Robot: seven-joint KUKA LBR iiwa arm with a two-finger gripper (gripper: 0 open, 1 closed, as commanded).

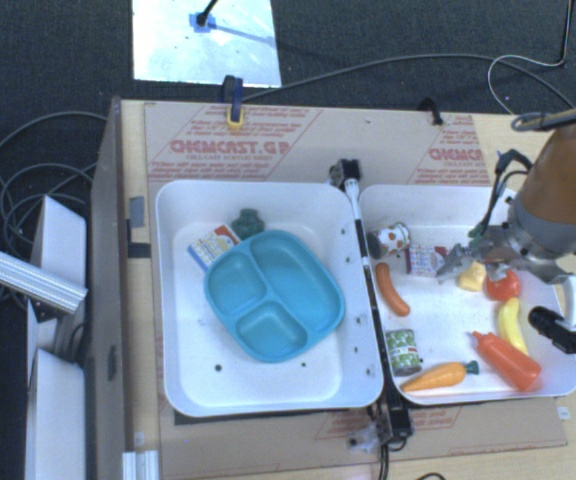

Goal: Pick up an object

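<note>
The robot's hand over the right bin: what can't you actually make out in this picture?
- Gripper: too small and blurred in the camera view to tell its fingers' state.
- Yellow piece: partly covered by the gripper.
- Small carton: partly hidden under the blue plate.
- Arm: cut off by the right edge.

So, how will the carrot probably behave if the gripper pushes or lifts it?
The carrot looks like smooth toy plastic, so probably stiff, light and slippery. Its round, tapered body may roll in a curve when pushed. It touches the small can, which could shift too.
</note>
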